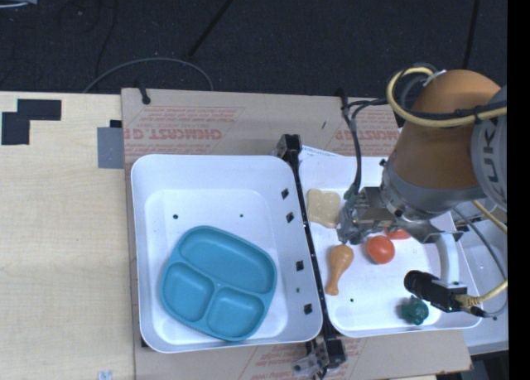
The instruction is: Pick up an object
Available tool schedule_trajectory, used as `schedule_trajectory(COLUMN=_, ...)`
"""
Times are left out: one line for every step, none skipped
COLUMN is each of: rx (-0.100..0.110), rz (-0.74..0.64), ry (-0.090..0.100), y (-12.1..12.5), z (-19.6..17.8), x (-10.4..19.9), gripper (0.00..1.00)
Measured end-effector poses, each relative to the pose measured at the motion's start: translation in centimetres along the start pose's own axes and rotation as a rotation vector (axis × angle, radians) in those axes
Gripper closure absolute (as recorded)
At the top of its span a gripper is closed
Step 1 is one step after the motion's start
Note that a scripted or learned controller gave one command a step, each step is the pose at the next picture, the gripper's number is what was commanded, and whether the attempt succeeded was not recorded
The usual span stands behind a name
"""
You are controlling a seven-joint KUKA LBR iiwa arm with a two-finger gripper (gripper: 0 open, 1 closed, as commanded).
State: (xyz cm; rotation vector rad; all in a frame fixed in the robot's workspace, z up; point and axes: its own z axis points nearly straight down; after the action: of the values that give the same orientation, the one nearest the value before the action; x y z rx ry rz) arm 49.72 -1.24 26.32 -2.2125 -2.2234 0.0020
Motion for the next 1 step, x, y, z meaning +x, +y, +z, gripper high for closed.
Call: schedule_trajectory(rx=0.002, rz=-0.001, ry=-0.001, y=0.70, z=1.47, x=6.10, gripper=1.00)
